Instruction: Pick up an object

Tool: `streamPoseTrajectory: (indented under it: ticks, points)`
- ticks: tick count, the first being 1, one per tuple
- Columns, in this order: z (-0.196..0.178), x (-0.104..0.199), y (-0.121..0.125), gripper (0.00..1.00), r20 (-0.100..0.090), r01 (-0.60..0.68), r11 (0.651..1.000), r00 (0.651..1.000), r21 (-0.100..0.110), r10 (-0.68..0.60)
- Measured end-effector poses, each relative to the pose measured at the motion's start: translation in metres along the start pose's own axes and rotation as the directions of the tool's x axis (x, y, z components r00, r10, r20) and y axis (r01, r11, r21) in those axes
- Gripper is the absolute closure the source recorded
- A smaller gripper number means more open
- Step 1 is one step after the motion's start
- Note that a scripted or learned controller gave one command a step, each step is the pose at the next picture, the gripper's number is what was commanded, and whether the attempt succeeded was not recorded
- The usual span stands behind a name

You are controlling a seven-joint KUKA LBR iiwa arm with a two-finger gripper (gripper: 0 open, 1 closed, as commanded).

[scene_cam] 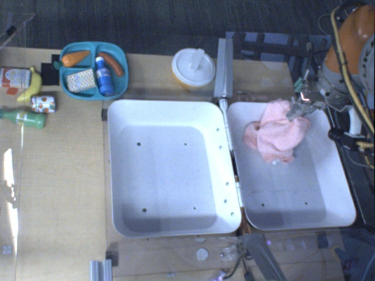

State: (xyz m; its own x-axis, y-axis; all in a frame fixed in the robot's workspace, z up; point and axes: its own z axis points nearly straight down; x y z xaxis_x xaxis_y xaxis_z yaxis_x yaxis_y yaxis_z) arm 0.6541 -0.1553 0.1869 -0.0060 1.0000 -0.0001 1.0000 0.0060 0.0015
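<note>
A crumpled pink cloth (276,133) lies in the upper part of the right white bin (304,206). My gripper (299,109) reaches in from the right and sits at the cloth's upper right corner, touching or just over the fabric there. The cloth's corner rises towards the gripper. The arm's grey wrist and orange band (351,31) stand above the bin's far right corner.
The left white bin (167,215) sits beside the right one. Behind the bins are a white lidded cup (193,67) and a blue tray of toy food (94,69). Small toy items (26,95) lie at the bench's left. Cables hang at the right.
</note>
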Motion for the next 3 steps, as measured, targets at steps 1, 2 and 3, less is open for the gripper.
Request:
streamPoseTrajectory:
  ticks: [1, 2, 3]
  points:
    - [0.097, -0.03, 0.018, 0.0, 0.004, 0.067, 0.998, 0.998, -0.009, -0.067]
    - [0.097, -0.002, -0.011, 0.0, 0.005, 0.223, 0.975, 0.975, -0.011, -0.223]
    - [-0.003, -0.05, -0.017, 0.0, 0.004, 0.162, 0.987, 0.987, -0.005, -0.162]
